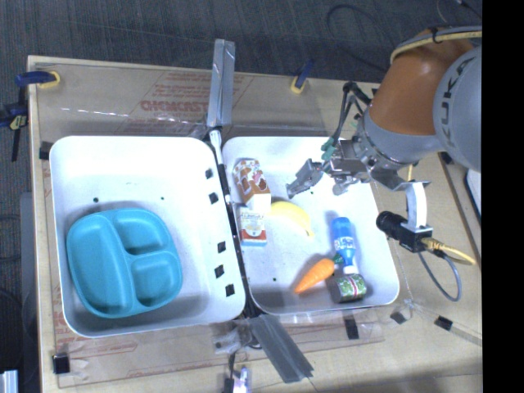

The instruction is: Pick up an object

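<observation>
1. Gripper [301, 180] hangs above the right bin [378, 229], its metal fingers spread with nothing between them; from my seat I see it just up and right of the banana [291, 216].
2. That banana is smooth, yellow and curved, lying mid-bin; beside it on the left sit two small cartons [251, 201], boxy with printed faces, end to end along the bin's left wall.
3. Nearer the front lies a tapered orange carrot [315, 274]; touching its thick end is a glossy blue bottle [344, 254] with a dark base.
4. My left bin [82, 164] holds a matte blue divided tray [124, 261], rounded, with three compartments.
</observation>
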Available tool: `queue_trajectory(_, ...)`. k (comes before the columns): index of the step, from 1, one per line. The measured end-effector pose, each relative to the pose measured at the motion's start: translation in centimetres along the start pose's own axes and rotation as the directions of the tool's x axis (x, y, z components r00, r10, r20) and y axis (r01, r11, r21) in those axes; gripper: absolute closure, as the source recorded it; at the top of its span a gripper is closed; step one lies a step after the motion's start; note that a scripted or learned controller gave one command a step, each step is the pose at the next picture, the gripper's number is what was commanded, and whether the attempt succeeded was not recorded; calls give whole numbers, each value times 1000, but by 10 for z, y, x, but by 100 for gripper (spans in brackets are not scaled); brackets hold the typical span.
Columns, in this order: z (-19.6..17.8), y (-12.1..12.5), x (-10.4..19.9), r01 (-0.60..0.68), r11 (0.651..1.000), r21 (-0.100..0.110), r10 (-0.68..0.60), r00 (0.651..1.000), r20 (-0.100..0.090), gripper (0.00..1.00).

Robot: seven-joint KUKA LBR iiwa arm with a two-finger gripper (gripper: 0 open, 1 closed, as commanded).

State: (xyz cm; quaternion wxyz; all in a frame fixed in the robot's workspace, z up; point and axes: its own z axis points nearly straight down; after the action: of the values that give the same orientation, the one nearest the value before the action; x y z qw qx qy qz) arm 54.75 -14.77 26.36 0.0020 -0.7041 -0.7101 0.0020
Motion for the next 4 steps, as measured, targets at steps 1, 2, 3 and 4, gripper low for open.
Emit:
queue_trajectory(1,147,25,-32,54,999,1,-54,999,0,0)
queue_trajectory(2,168,-40,-32,214,977,-3,-214,977,0,0)
queue_trajectory(3,172,14,-13,218,976,-3,-218,976,1,0)
queue_trajectory(4,164,14,-13,223,975,-1,-223,975,1,100)
